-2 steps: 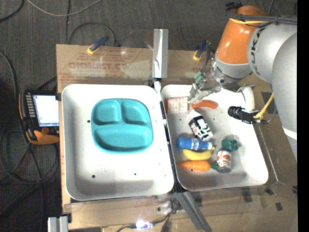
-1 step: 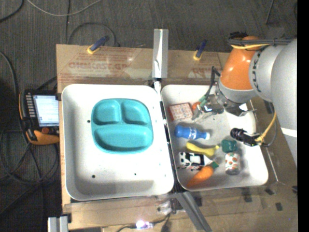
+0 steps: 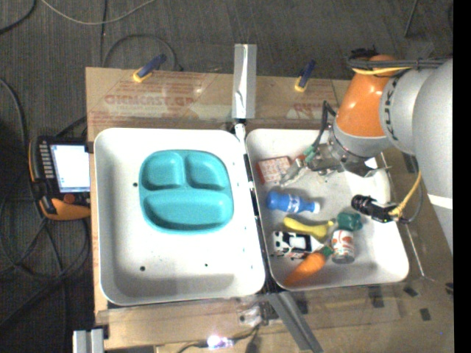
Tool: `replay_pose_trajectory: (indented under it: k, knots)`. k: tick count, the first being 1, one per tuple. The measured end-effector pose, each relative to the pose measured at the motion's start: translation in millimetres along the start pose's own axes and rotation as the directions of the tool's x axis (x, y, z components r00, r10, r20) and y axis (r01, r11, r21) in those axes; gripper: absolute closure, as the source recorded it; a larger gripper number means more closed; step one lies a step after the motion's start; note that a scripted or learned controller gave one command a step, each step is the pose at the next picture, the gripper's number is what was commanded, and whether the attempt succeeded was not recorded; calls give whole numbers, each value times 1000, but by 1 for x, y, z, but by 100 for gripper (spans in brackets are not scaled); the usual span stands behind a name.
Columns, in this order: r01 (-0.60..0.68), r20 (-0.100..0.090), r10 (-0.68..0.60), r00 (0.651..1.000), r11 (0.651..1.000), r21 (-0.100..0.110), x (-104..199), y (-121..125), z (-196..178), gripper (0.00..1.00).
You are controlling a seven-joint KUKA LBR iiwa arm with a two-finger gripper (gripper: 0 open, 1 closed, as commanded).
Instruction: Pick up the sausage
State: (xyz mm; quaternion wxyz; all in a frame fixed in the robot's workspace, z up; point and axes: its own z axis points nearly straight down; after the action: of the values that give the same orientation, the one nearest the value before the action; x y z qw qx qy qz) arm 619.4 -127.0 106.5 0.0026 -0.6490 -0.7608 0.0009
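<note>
Two white bins sit on the bench, and the right bin (image 3: 401, 271) holds the clutter. Up from the blue bottle (image 3: 292, 202) lies a pinkish-red piece (image 3: 274, 170), my best guess at the sausage, though it is too blurred to be sure. The gripper (image 3: 305, 160) hangs just beside it, up and right of the bottle; whether the jaws are wide or narrow I cannot tell. Its long axis seems to run left to right, so I'd say the jaws should close across that line, well above the bottle
</note>
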Motion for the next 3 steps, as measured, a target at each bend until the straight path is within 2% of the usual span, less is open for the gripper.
replay_pose_trajectory:
  k: [1,2,3]
  knots:
    - [15,-14,-15,1000,1000,24,-28,42,19,0]
    - [-4,-6,4,1000,1000,6,-60,41,19,0]
    - [-2,1,2,1000,1000,2,-62,42,11,100]
